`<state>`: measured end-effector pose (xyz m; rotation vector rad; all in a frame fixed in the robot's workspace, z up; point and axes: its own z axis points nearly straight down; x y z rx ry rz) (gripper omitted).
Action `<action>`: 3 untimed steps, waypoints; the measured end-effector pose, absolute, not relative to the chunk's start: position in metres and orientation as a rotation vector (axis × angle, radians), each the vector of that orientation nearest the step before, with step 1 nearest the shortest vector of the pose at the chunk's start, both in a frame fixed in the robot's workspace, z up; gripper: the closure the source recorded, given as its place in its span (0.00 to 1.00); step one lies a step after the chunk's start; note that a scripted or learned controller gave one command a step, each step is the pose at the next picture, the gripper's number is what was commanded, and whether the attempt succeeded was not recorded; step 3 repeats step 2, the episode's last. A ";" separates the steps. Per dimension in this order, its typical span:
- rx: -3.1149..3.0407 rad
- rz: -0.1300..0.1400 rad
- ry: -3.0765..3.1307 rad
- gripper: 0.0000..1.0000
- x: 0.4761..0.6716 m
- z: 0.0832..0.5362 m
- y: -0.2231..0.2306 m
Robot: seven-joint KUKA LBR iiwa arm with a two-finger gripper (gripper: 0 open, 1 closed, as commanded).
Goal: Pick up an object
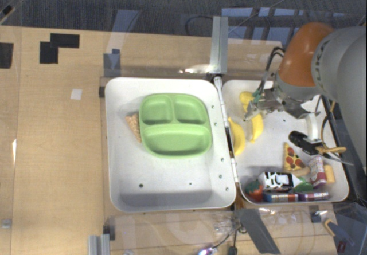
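Note:
My gripper [254, 108] hangs low in the right bin [342, 191], near its far left part, right over a bunch of yellow bananas. One banana [257, 128] lies just below the gripper, another banana [237, 137] rests by the bin's left wall, and a yellow stub [246, 98] pokes out at the gripper's left. The gripper's tip touches or nearly touches the bunch; nothing is clearly lifted.
The left bin [166, 191] holds a green divided plate [174, 124] with a tan item [133, 126] tucked under its left edge. In the right bin's near part lie a pizza-slice toy [293, 158], a black-and-white box [278, 180], a small bottle [320, 171] and several markers [295, 196].

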<state>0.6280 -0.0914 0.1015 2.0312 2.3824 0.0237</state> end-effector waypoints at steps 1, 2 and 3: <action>2.425 0.005 1.993 1.00 0.647 0.185 -0.069; 2.414 0.007 2.002 1.00 0.649 0.196 -0.068; 2.414 0.007 2.002 1.00 0.649 0.196 -0.068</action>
